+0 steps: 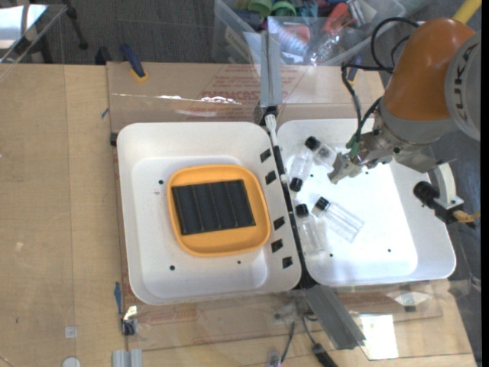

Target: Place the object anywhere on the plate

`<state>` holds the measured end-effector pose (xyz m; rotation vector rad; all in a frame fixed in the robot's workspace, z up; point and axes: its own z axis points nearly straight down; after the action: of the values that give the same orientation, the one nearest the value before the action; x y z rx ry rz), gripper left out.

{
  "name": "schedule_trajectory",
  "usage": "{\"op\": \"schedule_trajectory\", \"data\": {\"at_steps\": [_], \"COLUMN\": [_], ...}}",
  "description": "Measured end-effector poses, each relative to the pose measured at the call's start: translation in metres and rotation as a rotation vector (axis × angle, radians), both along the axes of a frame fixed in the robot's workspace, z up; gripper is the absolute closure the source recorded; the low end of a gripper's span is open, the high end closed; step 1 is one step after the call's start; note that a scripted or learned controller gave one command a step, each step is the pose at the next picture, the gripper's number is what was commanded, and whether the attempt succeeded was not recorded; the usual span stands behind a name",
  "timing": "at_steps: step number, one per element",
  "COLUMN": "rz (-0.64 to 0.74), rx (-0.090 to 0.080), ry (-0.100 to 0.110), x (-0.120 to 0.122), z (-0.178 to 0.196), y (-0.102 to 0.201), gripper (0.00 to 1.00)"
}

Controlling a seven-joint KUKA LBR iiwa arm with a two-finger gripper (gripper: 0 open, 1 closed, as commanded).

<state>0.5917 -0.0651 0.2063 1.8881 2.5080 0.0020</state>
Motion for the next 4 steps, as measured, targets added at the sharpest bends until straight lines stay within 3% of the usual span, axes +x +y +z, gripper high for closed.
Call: {"op": "schedule_trajectory", "data": {"at_steps": [1, 2, 3, 4], "rz": [0.192, 0.346, 0.354, 0.374], "rx": [-0.001, -0.001, -0.001, -0.002], "ry": [-0.001, -0.003, -0.002, -0.003], "x": [0.055, 0.076, 0.076, 0.076], "z": [-0.002, 0.015, 0.046, 0.053], "y": [0.020, 0.044, 0.049, 0.063], "gripper": [1.00, 1.00, 1.00, 1.00]}}
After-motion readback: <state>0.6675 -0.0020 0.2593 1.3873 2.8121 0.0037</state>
